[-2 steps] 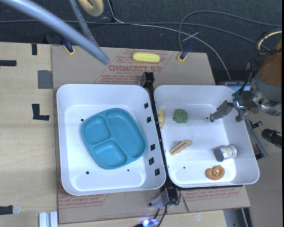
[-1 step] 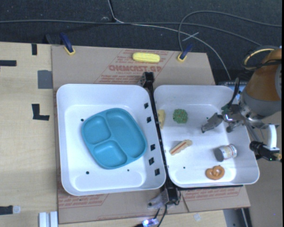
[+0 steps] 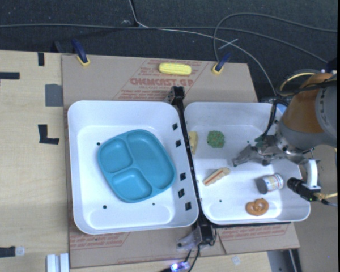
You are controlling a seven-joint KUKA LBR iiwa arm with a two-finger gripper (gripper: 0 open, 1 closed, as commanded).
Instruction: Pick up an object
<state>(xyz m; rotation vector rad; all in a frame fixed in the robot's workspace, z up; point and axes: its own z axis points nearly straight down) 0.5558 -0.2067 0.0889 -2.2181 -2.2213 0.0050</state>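
Red print on the brown cardboard sheet (image 3: pixel 153 84) read "CHEMCAST GP". The hand (image 3: pixel 243 157) hung spread, grasping nothing, over the right white bin (image 3: pixel 238 109).

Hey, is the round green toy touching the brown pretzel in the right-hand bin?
Apart. The camera view shows the round green toy near the bin's top and the brown pretzel near its bottom edge, with bare white floor between them.

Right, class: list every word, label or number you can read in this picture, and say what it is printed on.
"CHEMCAST GP": red print on the brown board behind the bins, partly blurred.
More red print along the board's front edge: too small to read.
The small can in the right bin: its label is too blurred to read.
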